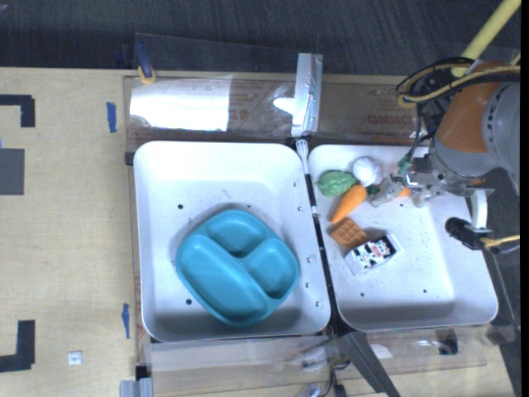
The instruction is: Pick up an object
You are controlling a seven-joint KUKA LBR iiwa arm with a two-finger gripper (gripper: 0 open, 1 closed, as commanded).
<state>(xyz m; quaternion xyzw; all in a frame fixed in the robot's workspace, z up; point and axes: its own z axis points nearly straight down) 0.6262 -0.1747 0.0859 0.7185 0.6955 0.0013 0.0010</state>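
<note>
The right bin (430, 292) holds a small cluster of objects in its back left part. An orange carrot (349, 203) lies slanted, with a green leafy piece (334, 182) behind it and a white ball (366, 170) further right. In front of the carrot lie a brown waffle-like piece (348, 233) and a white item with black and red marks (371, 253). My gripper (395, 190) hangs low over the bin's back, just right of the carrot's thick end and below the white ball. A small orange bit (403, 193) shows at the gripper.
The left bin (165, 180) holds a blue divided plate (236, 265). A raised divider (312, 197) runs between the bins. A metal bracket (307, 93) and a clear panel stand behind them. The grey arm with its orange band (463, 126) and cables covers the right bin's back right corner.
</note>
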